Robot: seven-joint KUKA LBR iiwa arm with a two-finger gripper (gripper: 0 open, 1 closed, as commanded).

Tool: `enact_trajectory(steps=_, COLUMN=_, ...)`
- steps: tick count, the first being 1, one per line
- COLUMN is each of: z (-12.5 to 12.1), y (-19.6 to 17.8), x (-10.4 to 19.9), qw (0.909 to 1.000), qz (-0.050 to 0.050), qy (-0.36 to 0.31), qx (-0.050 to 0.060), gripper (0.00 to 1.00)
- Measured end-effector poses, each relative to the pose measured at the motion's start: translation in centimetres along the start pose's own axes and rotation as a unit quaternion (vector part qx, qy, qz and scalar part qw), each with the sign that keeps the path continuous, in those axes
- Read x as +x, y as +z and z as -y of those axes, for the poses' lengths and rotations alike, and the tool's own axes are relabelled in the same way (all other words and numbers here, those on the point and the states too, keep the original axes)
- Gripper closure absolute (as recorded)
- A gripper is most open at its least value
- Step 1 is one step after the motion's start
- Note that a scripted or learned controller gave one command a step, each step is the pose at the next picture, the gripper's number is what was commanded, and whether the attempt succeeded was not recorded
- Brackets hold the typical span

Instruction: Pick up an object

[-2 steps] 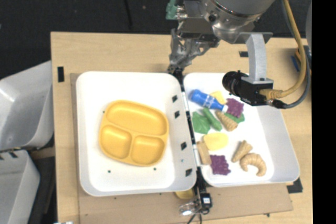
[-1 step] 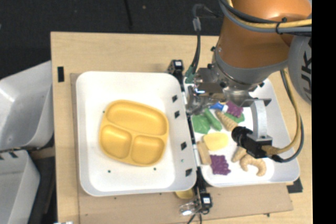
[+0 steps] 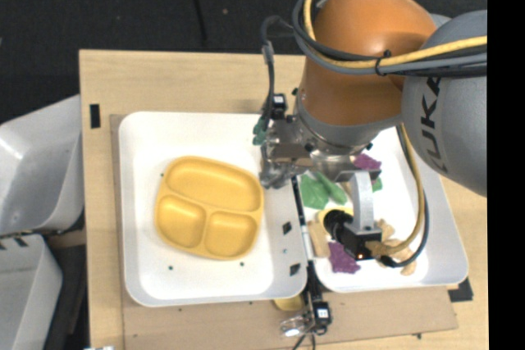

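Orange and rounded, the band of the grey robot arm (image 3: 365, 37) bulges closest to the lens, with the grey link reaching in from the right edge. Beneath it the metal gripper (image 3: 283, 166) hangs low over the line where the two shallow white bins meet, just beside the right rim of the left bin (image 3: 135, 176). The wrist hides its tips, so I cannot tell whether it is open or closed, and nothing can be seen held in it.

Lying flat in the left bin is a yellow plastic plate with three compartments (image 3: 209, 205), roughly in the middle, its upper right corner near the gripper but apart from it.

The right bin (image 3: 447, 254) is largely covered by the arm. In it lie green soft-looking pieces (image 3: 324, 191) close to the shared rim, a purple piece (image 3: 343, 258) nearer the front edge, another purple scrap (image 3: 369, 164) farther back under the wrist, and a tan piece (image 3: 404, 248) toward the front right.

Both bins rest on a pale wooden surface (image 3: 102, 86), its bare part showing along the back and left.
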State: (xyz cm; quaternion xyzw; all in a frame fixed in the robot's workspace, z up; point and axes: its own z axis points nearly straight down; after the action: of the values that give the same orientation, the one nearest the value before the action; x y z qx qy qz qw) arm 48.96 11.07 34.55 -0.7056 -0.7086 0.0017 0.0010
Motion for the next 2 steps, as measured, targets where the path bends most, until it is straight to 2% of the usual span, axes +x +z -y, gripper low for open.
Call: enact_trajectory(steps=2, z=-0.2, y=-2.3, x=-0.2, qw=1.0, qz=0.0, qy=-0.002, qx=-0.002, gripper=1.0)
